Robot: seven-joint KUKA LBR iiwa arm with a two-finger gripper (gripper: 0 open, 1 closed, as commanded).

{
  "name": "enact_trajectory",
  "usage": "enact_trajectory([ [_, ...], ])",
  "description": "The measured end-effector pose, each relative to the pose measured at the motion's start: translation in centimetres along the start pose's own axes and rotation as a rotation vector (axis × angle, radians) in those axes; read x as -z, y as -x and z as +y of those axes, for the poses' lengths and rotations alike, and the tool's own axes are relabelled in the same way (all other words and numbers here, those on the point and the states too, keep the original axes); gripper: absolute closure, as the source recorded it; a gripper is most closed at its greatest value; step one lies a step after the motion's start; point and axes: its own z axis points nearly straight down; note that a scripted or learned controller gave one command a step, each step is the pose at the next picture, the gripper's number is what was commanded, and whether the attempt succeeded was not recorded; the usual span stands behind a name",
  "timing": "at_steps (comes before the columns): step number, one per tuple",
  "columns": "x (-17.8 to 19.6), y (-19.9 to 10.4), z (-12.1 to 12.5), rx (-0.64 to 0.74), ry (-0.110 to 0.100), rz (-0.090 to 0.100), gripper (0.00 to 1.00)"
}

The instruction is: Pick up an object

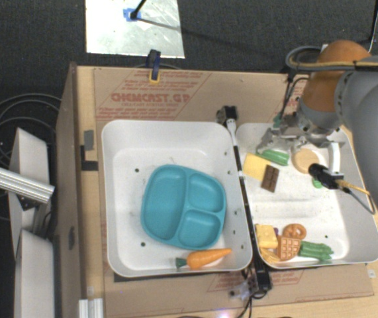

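Note:
My gripper (283, 138) hangs low over the far end of the right bin (351, 225), just above a green toy vegetable (276, 156). A yellow cheese wedge (255, 166) and a brown chocolate block (270, 178) lie close to its left. Beside it on the right is a tan round biscuit (303, 160). Nothing is visibly held.
At the right bin's near end lie a pretzel (294, 231), a waffle (286, 248), a yellow cracker (266, 235) and green beans (316, 249). The left bin (119, 177) holds a blue divided plate (183, 205) and a carrot (205, 258).

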Motion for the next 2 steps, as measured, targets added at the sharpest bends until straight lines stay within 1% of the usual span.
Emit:
enact_trajectory([
  [1,-0.02,-2.85,-1.04,0.002,-0.004,0.001,0.0],
  [2,0.0,-1.97,-1.23,-0.004,-0.004,0.001,0.0],
])
